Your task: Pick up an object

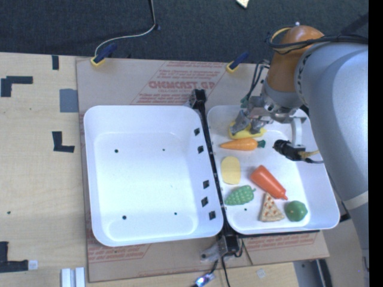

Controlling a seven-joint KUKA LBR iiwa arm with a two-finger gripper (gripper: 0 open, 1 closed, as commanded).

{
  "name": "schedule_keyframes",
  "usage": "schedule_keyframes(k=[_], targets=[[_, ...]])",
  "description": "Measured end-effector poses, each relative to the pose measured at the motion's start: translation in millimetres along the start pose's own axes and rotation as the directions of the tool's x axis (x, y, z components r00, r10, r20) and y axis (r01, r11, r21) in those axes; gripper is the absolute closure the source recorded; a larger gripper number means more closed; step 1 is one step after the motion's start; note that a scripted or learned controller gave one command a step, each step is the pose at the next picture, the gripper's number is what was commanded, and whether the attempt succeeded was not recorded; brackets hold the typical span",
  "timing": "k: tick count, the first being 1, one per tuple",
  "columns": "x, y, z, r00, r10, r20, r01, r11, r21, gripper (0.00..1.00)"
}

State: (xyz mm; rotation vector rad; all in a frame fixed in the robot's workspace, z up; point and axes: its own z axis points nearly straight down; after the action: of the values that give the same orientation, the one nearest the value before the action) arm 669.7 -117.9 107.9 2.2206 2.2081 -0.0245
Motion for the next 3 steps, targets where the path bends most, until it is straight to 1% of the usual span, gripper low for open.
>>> schedule_keyframes(k=[1, 2, 3], targets=[[124, -1, -84, 1.0, -0.018, -0.022, 0.018, 1.0, -0.011, 1.0], [179, -20, -79, 1.0, -0.011, -0.018, 0.011, 1.0, -0.001, 1.0], [251, -3, -64, 1.0, -0.013, -0.019, 0.013, 1.0, -0.003, 1.0]])
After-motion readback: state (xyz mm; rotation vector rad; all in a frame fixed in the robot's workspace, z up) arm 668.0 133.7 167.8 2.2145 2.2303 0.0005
